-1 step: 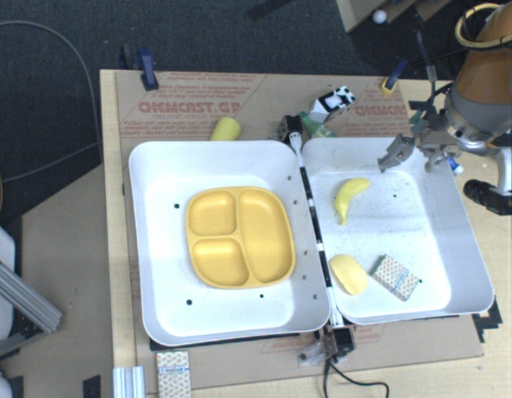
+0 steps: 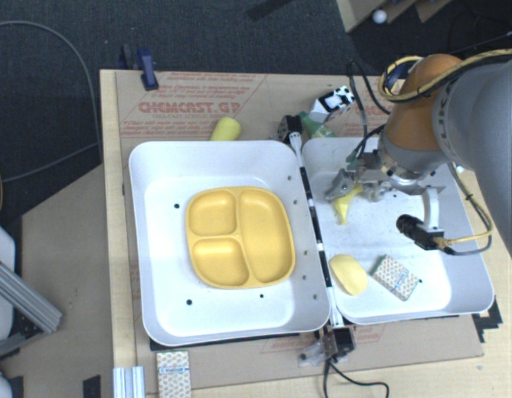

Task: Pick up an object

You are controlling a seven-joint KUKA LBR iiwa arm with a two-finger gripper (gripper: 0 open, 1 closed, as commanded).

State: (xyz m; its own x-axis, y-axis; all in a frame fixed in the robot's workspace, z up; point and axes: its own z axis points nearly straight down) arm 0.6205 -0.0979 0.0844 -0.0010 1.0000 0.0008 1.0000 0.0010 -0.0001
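Note:
My gripper is down in the right bin, near its back left corner. A small yellow banana-shaped piece lies right under its tip and pokes out toward the front, touching it or nearly so. Nearer the front of this bin lie a pale yellow oval object and a small patterned block. The grey arm with its orange band comes in from the right above the bin.
A yellow divided plate lies in the left bin. On the bench behind the bins are a yellow cylinder, a blue clamp and a black-and-white item. A black cable fitting hangs over the right bin.

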